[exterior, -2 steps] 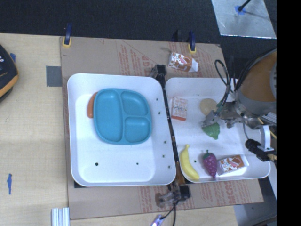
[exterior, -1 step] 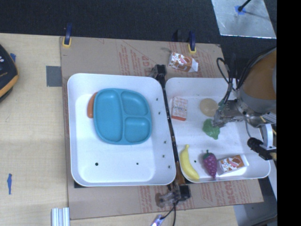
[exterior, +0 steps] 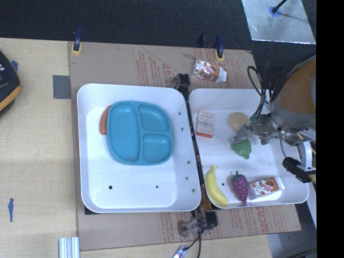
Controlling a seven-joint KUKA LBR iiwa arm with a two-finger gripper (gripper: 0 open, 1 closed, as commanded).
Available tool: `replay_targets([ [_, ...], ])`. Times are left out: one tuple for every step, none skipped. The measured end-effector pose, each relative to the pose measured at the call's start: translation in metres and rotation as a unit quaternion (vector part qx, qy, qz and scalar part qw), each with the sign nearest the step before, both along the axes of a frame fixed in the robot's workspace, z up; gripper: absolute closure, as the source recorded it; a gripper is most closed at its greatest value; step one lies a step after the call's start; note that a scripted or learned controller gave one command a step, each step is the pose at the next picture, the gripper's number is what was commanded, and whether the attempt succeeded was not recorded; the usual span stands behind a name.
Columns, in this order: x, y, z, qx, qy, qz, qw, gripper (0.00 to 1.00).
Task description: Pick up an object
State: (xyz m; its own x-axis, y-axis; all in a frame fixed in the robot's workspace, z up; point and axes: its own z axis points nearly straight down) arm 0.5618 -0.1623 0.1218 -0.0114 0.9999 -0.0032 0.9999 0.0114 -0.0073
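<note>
The right bin (exterior: 269, 163) holds several toy foods. A green vegetable (exterior: 243, 149) lies near its middle, and my gripper (exterior: 243, 137) hangs right over the vegetable's top end, touching or nearly touching it. Just behind the gripper rests a beige round piece (exterior: 237, 121). A small red-and-white carton (exterior: 205, 123) lies at the bin's left side. Along the front edge sit a yellow banana (exterior: 215, 187), a purple grape bunch (exterior: 239, 187) and a second carton (exterior: 264, 187). The arm reaches in from the right, over the bin's right rim.
The left bin (exterior: 134, 198) carries a blue divided plate (exterior: 141, 132) with an orange item (exterior: 102, 121) poking out from under its left edge. Another carton (exterior: 209, 71) lies on the cardboard behind the right bin. Cables trail beside the arm.
</note>
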Motion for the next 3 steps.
replay_targets([
  [0.004,0.001,-0.030,0.0014,-0.001,-0.002,1.0000,0.00],
  [0.004,0.000,-0.020,0.0013,-0.001,-0.002,1.0000,1.00],
  [0.004,0.000,-0.020,0.0012,-0.001,-0.001,1.0000,0.00],
])
